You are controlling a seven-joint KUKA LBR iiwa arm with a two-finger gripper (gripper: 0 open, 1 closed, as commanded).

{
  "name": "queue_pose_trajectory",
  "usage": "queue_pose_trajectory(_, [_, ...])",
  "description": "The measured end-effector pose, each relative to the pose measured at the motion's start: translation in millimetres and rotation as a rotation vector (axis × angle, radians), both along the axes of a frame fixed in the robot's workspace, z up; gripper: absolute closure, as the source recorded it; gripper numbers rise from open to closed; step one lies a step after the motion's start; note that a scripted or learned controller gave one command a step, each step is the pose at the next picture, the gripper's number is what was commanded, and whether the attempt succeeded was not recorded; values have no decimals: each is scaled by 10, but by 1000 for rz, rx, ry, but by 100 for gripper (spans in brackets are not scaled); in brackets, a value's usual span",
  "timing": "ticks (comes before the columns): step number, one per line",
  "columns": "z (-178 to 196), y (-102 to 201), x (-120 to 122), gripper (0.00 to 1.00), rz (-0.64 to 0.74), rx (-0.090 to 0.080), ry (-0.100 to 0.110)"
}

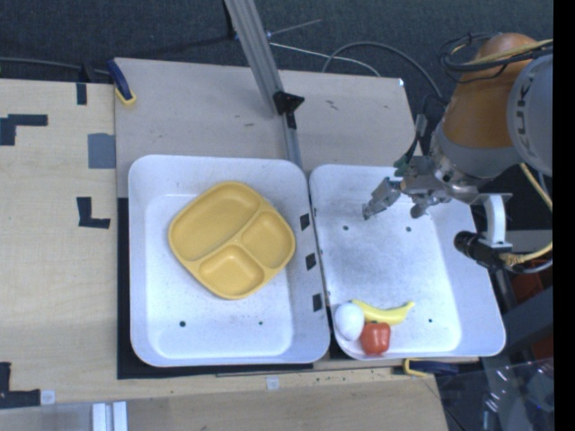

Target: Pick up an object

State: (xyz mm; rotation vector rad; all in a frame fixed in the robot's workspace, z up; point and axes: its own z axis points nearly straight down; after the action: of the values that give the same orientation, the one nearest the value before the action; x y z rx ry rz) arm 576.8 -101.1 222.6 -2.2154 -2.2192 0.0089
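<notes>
red pepper (376, 337) at bin's (467, 277) near edge, jaws (396, 203) spread above

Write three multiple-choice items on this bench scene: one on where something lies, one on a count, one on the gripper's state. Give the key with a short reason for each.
1. Where does the yellow divided plate lie?
A. in the left bin
B. in the right bin
C. on the wooden bench

2. How many compartments does the plate have?
A. two
B. three
C. five

3. How is the gripper now?
A. shut on the banana
B. shut on the plate
C. open, holding nothing

Key: 1 A, the plate sits inside the left bin. 2 B, its ridges mark out three sections. 3 C, the fingers are spread above the right bin, while the banana lies at that bin's near edge.
</notes>
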Motion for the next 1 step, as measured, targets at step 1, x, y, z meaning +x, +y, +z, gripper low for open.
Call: queue_pose_trajectory(1, [-647,-4,-48,0,-1,0,1])
